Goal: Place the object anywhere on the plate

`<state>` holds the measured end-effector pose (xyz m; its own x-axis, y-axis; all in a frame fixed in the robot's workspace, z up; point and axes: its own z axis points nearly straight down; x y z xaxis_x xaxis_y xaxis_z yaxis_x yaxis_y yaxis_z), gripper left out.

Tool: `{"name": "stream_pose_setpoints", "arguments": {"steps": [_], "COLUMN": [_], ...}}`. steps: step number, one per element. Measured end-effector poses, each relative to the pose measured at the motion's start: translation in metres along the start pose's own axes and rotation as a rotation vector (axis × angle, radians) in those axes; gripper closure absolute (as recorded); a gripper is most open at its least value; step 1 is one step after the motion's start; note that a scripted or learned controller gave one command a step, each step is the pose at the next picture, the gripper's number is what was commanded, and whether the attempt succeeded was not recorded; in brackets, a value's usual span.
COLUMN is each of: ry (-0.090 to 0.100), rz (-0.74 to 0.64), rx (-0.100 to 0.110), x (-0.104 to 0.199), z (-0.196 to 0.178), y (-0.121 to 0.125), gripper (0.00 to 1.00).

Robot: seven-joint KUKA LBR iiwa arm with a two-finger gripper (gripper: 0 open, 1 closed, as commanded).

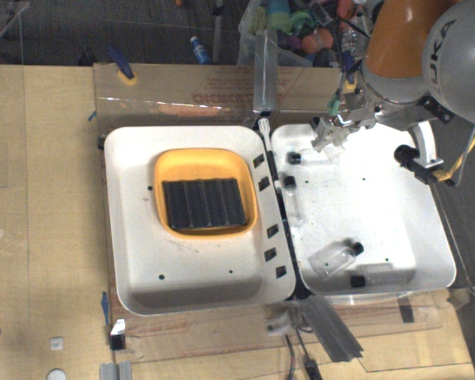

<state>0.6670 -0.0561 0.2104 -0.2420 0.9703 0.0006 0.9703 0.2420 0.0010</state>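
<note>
- The arm (427, 34), grey with its orange band showing, is reaching in from the right and hanging over the far edge of the right bin (427, 236).
- The gripper (332, 133) is sitting low near that bin's far left corner; whether it is spread or pressed together, I cannot tell.
- A small clear bottle (335, 257) with a dark cap is lying on its side near the front of the right bin, well apart from the gripper.
- Over in the left bin (134, 275), the orange plate (206, 161) is carrying a dark ridged block (203, 204).
- A bin of colourful toys (305, 14) is sitting behind the bench.
</note>
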Motion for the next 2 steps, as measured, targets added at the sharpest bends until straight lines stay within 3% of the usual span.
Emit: {"name": "stream_pose_setpoints", "arguments": {"steps": [1,2], "ry": [0.002,0.002], "rz": [-0.072,-0.071], "rx": [0.004,0.003], "x": [0.0203,0.0201], "z": [0.0223,0.0220], "y": [0.0044,0.0045], "gripper": [1.00,0.00]}}
